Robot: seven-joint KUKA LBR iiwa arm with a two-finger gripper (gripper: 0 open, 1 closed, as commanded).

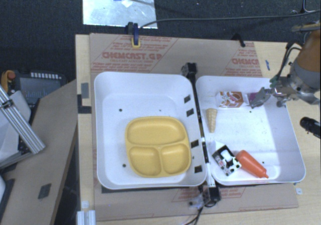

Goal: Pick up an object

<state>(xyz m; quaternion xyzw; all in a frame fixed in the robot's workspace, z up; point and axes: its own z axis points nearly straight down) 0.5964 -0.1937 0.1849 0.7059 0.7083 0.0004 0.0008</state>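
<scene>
In the right bin (288,134) lie a red-and-white packet (230,99) near the back, a tan cone (211,119) by the left wall, a black-and-white toy (225,160) and an orange carrot (252,164) at the front. My gripper (259,97) hangs over the back of this bin, just right of the packet. The arm (306,71) reaches in from the right edge. From this angle nothing can be made out in the gripper's grasp.
A yellow divided plate (158,145) lies in the left bin (108,119). The wall between the two bins (198,124) carries black clips. A cable (220,18) runs across the dark floor behind the bench.
</scene>
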